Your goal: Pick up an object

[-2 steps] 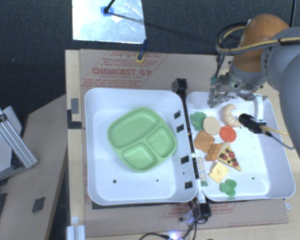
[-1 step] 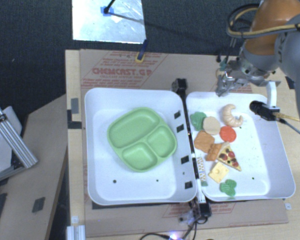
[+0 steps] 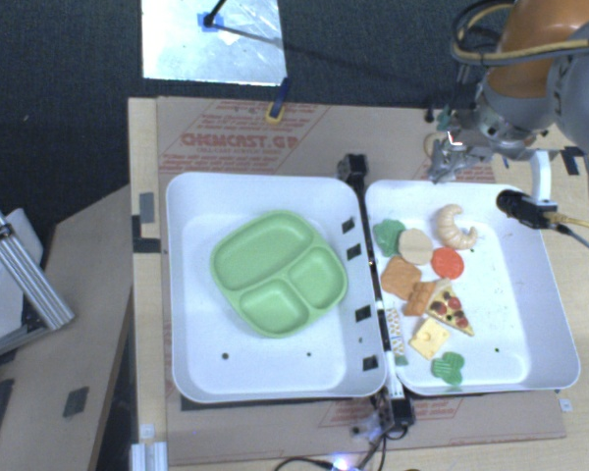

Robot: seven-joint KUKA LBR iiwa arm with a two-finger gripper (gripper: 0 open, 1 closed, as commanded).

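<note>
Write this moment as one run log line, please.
gripper: above right bin's far edge | holding: nothing seen | toy food: in right bin | green tray: left bin

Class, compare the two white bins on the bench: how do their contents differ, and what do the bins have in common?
The left bin holds one thing, a green divided plate; the right bin holds many small toy foods, including a croissant and a pizza slice. The plate sits mid-bin; the foods cluster toward the right bin's left side. Both bins are shallow, white and alike in size.
</note>
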